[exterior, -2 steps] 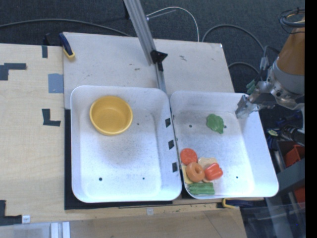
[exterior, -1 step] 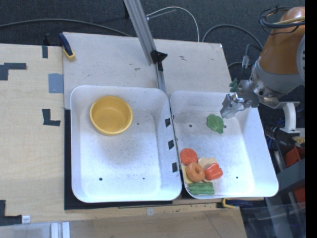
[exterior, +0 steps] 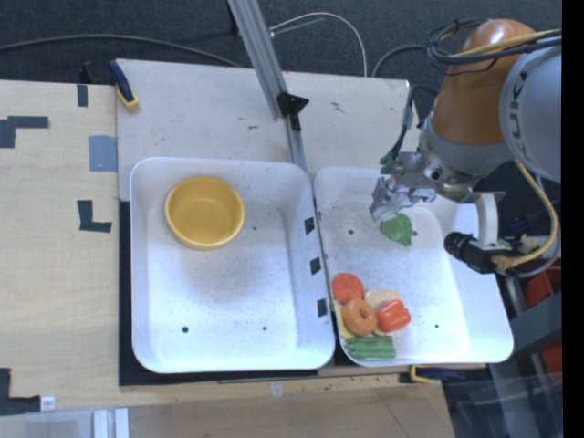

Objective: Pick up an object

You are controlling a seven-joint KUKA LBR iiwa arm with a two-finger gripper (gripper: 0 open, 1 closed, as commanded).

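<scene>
My gripper (exterior: 391,206) hangs over the far half of the right bin (exterior: 474,331), reaching in from the right. A small green leafy piece (exterior: 399,231) lies directly under and just in front of its tip, touching or nearly touching it; whether it is held is unclear. In the bin's near left corner sits a cluster of toy food: a red round piece (exterior: 347,286), an orange ring (exterior: 359,317), a red pepper (exterior: 393,316), a green piece (exterior: 371,346) and a pale slab (exterior: 383,297) beneath them.
A yellow bowl (exterior: 204,210) stands in the far left part of the left bin (exterior: 228,336). A slanted metal pole (exterior: 265,53) comes down to the ridge between the bins. The arm's black cable fitting (exterior: 470,249) overhangs the right bin's right side.
</scene>
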